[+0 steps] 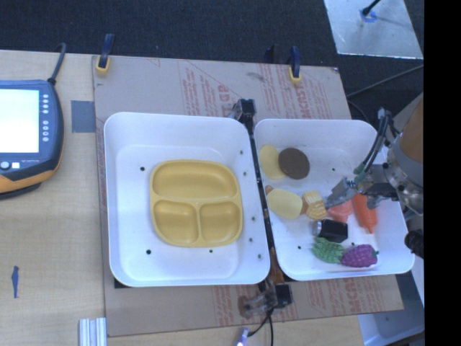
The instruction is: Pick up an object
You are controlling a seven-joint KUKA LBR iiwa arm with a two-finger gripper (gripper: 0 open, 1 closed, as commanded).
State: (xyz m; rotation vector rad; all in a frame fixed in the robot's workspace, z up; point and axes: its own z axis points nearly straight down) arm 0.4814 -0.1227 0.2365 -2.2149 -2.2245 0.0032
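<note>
And here's the arm reaching in from the right, low over the right bin, with the gripper sitting right above the cluster of toy food. The fingers look parted a little, tips near the orange-red piece, nothing visibly between them, so no grab to call yet.

What's on offer? A carrot lies just under the wrist, touching that orange-red piece or close to it. A small black block sits just below. Along the near wall, green grapes beside purple grapes. Further left, a yellow lemon-like piece, a small corn-coloured chunk, a pale yellow slice and a brown round disc.

Over in the left bin, a yellow divided plate lies flat, well apart from the action.

My read: the carrot or the orange-red piece is the likely target. These look like hollow plastic toys, so light and stiff, but smooth and tapered, liable to squirt out of a pinch. Best to close across the carrot's thicker middle, square to its length, not at the tip. Crowding is the risk, since neighbours may get nudged
</note>
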